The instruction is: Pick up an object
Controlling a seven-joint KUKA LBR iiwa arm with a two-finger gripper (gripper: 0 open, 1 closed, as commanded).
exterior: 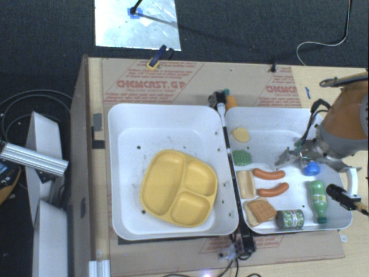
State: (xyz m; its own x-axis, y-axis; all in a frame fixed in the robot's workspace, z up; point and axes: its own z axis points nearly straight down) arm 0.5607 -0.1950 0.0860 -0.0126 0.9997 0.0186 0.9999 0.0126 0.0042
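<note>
The right bin (271,126) holds several toy foods. A blue object (311,168) lies near its right side, with a green bottle (317,199) below it. Two sausages (268,173) (272,189) lie in the middle, beside a bread slice (246,183). A waffle-like cracker (261,210) and a small can (289,219) sit at the front. A pale yellow round piece (240,134) and a green piece (242,156) lie at the left. My gripper (300,153) reaches in from the right, just above and left of the blue object; nothing shows in its grasp.
In the left bin (124,154) lies a yellow compartment tray (179,186). The arm's orange band (346,117) hangs over the right bin's far right edge. A divider rail (229,154) runs between the bins. Cables trail at the back right.
</note>
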